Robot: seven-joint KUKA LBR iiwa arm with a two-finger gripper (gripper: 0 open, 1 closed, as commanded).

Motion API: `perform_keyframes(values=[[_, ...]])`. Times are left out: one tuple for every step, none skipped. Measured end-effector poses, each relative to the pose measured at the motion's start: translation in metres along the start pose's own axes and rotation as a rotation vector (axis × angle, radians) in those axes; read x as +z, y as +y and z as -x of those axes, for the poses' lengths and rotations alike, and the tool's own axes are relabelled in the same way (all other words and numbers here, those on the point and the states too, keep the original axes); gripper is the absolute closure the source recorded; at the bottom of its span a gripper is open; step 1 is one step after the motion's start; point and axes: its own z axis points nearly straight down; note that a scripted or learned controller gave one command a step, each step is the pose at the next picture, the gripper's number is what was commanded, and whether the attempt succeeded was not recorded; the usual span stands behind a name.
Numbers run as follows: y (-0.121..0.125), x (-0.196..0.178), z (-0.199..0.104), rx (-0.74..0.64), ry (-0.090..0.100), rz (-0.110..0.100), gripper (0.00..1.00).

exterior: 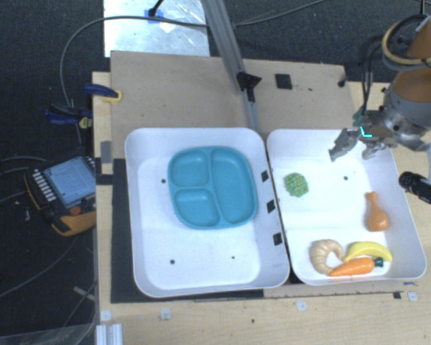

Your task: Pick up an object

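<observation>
The right bin [323, 157] holds a small green bumpy piece [296, 184] near its left side. An orange drumstick-shaped toy [376, 213] lies at the right. A tan croissant [325, 254], a yellow banana [368, 250] and an orange carrot [353, 267] are bunched at the front edge. My gripper [356, 147] hangs over the bin's back right part, well apart from all of them. It is open, with nothing between its fingers.
The left bin [147, 214] holds a blue divided plate [212, 187]. A grey pole [226, 34] slants down to the back seam between the bins. Black clips [270, 205] sit along the shared bin wall. Cables and a handheld device [65, 192] lie left of the bench.
</observation>
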Motion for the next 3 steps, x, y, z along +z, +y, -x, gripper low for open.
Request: perform_keyframes(values=[[0.001, -0.001, 0.0, 0.0, 0.0, 0.003, 0.0], [0.008, 0.043, -0.004, -0.002, -0.001, 0.001, 0.0], [0.008, 0.083, -0.003, 0.002, -0.001, 0.002, 0.0]])
